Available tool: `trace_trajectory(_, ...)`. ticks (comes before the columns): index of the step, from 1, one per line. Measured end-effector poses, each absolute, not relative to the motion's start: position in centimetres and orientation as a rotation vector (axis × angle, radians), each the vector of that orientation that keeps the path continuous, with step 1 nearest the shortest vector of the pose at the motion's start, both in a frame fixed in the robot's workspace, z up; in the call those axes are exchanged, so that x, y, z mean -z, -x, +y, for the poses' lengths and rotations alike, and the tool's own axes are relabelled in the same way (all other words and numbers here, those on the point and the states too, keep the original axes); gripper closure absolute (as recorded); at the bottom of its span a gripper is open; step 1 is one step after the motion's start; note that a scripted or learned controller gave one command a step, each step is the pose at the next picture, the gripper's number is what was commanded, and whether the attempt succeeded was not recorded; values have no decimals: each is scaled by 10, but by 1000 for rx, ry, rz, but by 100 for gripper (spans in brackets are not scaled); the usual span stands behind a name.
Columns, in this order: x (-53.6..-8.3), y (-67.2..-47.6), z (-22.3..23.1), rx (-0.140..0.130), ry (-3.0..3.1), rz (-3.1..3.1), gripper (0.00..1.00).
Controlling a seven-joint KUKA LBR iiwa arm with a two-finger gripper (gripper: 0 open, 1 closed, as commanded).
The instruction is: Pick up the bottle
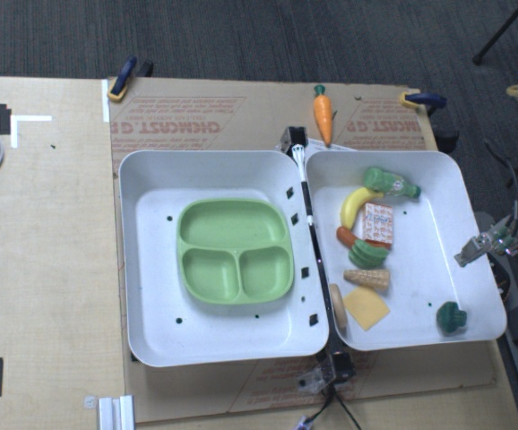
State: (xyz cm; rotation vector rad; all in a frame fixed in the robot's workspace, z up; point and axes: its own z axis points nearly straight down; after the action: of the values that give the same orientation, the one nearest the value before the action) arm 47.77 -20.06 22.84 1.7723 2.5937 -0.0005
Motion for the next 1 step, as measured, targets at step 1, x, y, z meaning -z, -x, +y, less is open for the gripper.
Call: trace_trajectory(1, -238, -478, -201, 1, -1774, 2589, 100)
